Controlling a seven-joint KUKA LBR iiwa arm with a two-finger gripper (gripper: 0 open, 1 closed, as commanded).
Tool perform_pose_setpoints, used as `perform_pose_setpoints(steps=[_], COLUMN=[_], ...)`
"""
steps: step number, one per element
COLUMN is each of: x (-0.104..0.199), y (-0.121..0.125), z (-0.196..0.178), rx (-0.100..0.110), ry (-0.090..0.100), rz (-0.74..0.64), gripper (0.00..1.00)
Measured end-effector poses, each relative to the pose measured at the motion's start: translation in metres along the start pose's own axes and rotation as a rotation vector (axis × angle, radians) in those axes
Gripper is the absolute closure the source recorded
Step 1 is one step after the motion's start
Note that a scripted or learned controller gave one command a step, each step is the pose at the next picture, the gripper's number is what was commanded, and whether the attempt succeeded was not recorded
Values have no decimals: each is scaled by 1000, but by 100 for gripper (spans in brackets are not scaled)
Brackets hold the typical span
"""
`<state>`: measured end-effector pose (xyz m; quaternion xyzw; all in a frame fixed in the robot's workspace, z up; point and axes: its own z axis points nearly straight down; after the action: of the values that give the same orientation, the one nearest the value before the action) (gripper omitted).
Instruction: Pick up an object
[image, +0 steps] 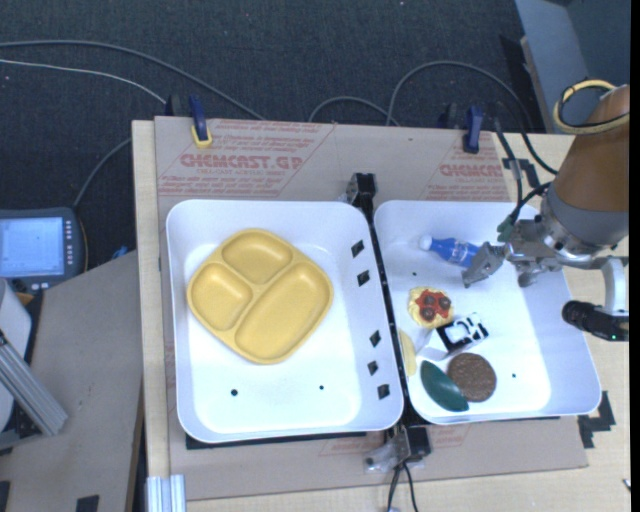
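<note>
My gripper (505, 271) hangs over the upper right part of the right bin (560, 350), open, with nothing between its fingers. Just left of its left finger (483, 267) lies a small blue and white bottle (450, 248). Further down the bin sit a round toy pizza (430, 305), a black and white object (462, 332), a brown disc (472, 376) and a dark green piece (440, 386). A pale yellow strip (408, 352) lies by the bin's left wall.
The left bin (200, 380) holds a yellow divided plate (260, 295). A black divider with clips (372, 300) runs between the bins. The arm's grey body with its orange band (600, 170) stands over the right bin's far right corner.
</note>
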<state>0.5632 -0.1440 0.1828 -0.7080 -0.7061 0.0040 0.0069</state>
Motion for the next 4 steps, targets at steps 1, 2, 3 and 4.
perform_pose_setpoints(steps=[1,2,3,4], x=[0,7,8,10], y=[3,-1,3,6], z=[-8,54,95,80], rx=[-14,-7,-17,-27], ry=[-2,-1,2,2], rz=[-3,-3,-3,-6], gripper=[0,0,0,100])
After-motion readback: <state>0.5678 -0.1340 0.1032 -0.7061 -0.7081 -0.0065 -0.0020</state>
